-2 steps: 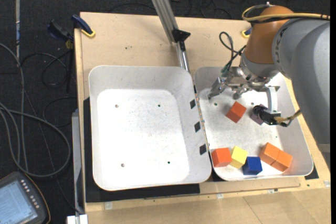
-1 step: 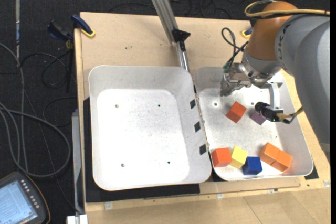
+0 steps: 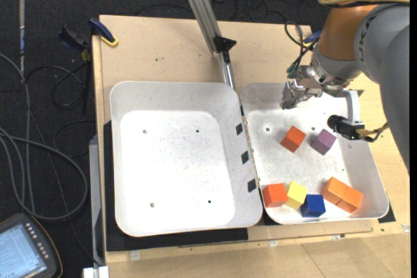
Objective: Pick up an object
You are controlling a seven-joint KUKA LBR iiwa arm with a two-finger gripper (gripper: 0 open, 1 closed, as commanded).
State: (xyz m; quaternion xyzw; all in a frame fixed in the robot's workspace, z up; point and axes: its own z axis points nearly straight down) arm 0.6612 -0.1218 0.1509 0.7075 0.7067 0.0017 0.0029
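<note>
My gripper (image 3: 288,99) hangs over the far end of the right bin (image 3: 373,169), pointing down near its back rim. Nothing shows between its tips. An orange block (image 3: 293,139) lies below and just right of the gripper, with a purple block (image 3: 323,140) beside it. Along the bin's near wall sit an orange-red block (image 3: 275,194), a yellow block (image 3: 296,194) and a blue block (image 3: 314,205). A larger orange block (image 3: 343,194) rests in the near right corner.
The left bin (image 3: 124,140) sits beside the right one, joined by black clips along the shared rim. A metal pole (image 3: 199,0) slants in from the top to the bins' far junction. Clamps lie at the bench's far left corner.
</note>
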